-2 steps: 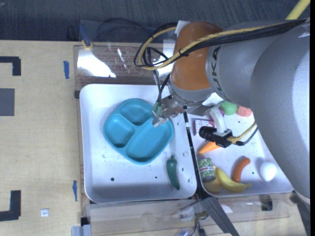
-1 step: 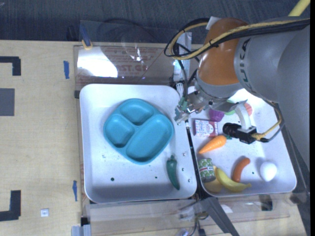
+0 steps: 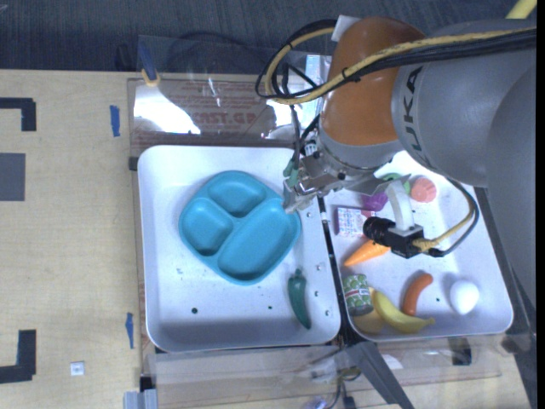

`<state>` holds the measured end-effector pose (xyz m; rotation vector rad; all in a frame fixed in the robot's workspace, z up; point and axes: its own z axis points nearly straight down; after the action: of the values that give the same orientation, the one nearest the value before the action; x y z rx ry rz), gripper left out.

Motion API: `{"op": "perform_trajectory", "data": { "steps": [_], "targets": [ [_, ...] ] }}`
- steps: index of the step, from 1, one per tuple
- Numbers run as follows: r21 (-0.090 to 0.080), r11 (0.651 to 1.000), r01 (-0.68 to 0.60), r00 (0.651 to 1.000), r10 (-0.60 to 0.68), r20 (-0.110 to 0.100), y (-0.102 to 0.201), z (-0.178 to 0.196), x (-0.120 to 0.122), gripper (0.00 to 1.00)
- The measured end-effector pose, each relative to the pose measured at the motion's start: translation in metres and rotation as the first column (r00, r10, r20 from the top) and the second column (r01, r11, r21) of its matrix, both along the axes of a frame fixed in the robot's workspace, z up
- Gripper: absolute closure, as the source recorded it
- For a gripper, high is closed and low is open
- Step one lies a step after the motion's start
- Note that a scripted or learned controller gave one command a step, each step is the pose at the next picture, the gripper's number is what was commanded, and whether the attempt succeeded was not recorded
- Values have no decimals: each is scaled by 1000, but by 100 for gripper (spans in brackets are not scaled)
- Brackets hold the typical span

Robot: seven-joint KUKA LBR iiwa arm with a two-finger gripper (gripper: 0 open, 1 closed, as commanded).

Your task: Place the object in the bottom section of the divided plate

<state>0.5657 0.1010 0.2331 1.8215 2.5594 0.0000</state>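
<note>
A blue divided plate (image 3: 238, 226) lies in the left bin (image 3: 162, 305), with two small sections at its upper left and one large section (image 3: 254, 244) at its lower right. All three sections look bare. My gripper (image 3: 297, 191) hangs at the plate's upper right rim, close to the wall between the two bins. I see no object in it. A dark green pepper (image 3: 298, 298) lies in the left bin, below and to the right of the plate.
The right bin (image 3: 494, 254) holds a carrot (image 3: 366, 252), a banana (image 3: 393, 313), an orange-red sausage (image 3: 415, 290), a white egg (image 3: 464, 296), a pink-and-white item (image 3: 422, 190), a purple piece (image 3: 373, 201) and a small printed card (image 3: 347, 221). The arm covers the bin's upper part.
</note>
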Motion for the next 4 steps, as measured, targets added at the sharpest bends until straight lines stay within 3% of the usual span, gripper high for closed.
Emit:
{"op": "perform_trajectory", "data": {
  "steps": [1, 2, 3, 4],
  "targets": [
    [-1, 987, -163, 987, 163, -2, 58, -3, 37, 100],
    [-1, 976, -217, 976, 217, -6, 21, -9, 4, 100],
    [0, 971, -240, 971, 240, -2, 107, 4, 11, 100],
    [-5, 967, 255, 967, -255, -8, 30, -8, -34, 100]
  ]
}}
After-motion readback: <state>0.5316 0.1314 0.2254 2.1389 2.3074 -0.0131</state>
